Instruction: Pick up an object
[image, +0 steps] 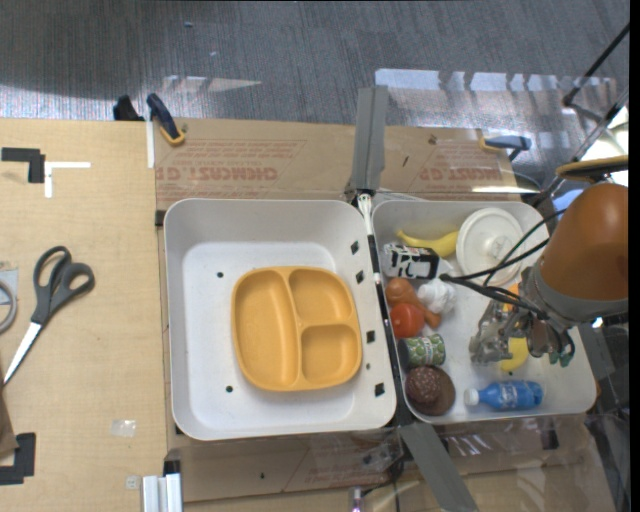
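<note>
My gripper (497, 342) hangs low inside the right bin (455, 312), over its right half, under the arm's orange band. A yellow object (516, 355) shows right beside its fingers; I cannot tell if it is gripped. Around it lie a blue-capped bottle (505, 396) at the front, a white lid or bowl (488, 238) at the back, a banana (432, 241), a black-and-white pack (411, 263), a tomato (407, 319), a green can (425, 350) and a brown round object (429, 388).
The left bin (190, 330) holds a yellow divided tray (296, 327). Scissors (45, 295) lie on the bench far left. Black cables run from the arm across the right bin's back. Cardboard lines the bench behind both bins.
</note>
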